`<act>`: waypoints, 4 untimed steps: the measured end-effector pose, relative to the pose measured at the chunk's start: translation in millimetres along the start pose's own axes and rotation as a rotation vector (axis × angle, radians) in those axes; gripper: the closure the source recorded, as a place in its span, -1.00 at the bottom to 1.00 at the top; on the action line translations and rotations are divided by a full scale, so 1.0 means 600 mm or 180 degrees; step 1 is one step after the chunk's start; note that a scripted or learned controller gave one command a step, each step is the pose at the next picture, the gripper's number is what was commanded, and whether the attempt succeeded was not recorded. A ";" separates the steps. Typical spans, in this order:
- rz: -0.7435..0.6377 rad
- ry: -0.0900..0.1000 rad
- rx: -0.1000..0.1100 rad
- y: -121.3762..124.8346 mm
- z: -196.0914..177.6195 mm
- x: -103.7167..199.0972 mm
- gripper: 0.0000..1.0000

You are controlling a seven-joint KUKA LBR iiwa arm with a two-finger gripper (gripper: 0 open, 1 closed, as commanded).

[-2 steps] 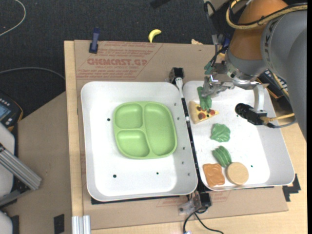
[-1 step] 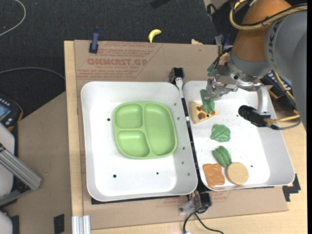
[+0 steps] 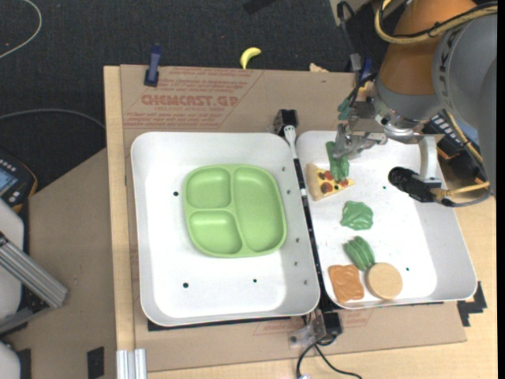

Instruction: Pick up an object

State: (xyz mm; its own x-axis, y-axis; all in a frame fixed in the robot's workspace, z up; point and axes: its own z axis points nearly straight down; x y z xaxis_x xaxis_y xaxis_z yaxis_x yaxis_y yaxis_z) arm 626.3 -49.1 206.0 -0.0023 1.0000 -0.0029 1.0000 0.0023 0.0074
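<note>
My gripper [image 3: 344, 150] hangs over the far left corner of the right bin [image 3: 442, 243]. It is shut on a small dark green toy vegetable [image 3: 339, 166], which hangs upright from the fingers. Just below it a pizza slice [image 3: 327, 181] lies on the bin floor. Further toward the front lie a light green leafy piece [image 3: 356, 214], a dark green ridged piece [image 3: 360, 251], an orange toast-like piece [image 3: 346, 282] and a round tan disc [image 3: 385, 280].
The left bin [image 3: 150, 235] holds a light green divided plate [image 3: 235, 210]. A black divider rail [image 3: 300, 188] runs between the bins. A yellow banana [image 3: 249, 55] and a blue clamp [image 3: 152, 66] lie beyond the bins on the brown board.
</note>
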 end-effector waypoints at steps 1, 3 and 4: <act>0.0004 0.0003 -0.0030 -0.015 -0.217 -0.007 1.00; 0.0001 0.0010 -0.0018 -0.031 -0.546 0.082 1.00; 0.0002 0.0003 -0.0002 -0.027 -0.555 0.083 1.00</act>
State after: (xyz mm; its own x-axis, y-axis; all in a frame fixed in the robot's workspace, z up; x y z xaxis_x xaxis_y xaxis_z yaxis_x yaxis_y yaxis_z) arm 607.2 1.4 538.6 -0.0018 1.0000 -0.0018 1.0000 0.0018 0.0080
